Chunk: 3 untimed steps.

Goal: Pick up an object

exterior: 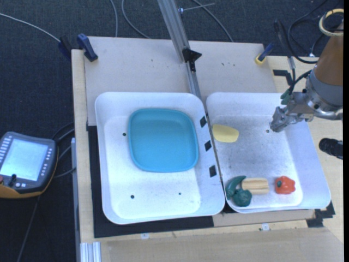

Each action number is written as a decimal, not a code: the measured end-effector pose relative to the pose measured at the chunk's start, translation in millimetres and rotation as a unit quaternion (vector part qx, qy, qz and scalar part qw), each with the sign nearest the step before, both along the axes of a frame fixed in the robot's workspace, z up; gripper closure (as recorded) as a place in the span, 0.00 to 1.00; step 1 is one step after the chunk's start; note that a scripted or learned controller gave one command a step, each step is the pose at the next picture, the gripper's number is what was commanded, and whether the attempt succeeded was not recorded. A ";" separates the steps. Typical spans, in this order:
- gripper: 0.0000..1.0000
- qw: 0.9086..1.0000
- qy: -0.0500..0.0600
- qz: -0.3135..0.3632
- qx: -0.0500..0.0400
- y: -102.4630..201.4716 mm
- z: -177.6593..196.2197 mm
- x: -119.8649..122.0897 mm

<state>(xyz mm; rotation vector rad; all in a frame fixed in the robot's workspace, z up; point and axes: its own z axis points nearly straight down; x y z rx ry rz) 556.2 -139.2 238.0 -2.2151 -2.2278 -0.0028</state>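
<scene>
My pincer (277,122) hangs over the right bin (305,146); I cannot tell its state. Left of it I count one yellow piece (225,133). Below it lie one green pepper (239,190), one tan block (255,185) and one red pepper (284,185).

We see a pale bench (136,64) carrying two shallow white bins set side by side and touching along their inner edges: the left bin (112,146) and the right bin (305,146). A blue clamp (87,46) grips the bench's far left corner and a yellow-and-blue clamp (264,53) its far right corner, while a metal pole (174,23) meets the bench at the far end of the seam between the bins. Beneath the left bin we see a black mat (94,157) lying on the bench, showing along that bin's left and near edges.
</scene>
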 end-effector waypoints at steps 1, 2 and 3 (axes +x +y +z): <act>1.00 1.000 0.000 -0.001 0.000 41.3 -2.8 22.6; 1.00 1.000 0.001 0.000 0.000 94.7 -8.9 30.8; 1.00 1.000 0.001 -0.001 0.000 146.4 -17.3 48.4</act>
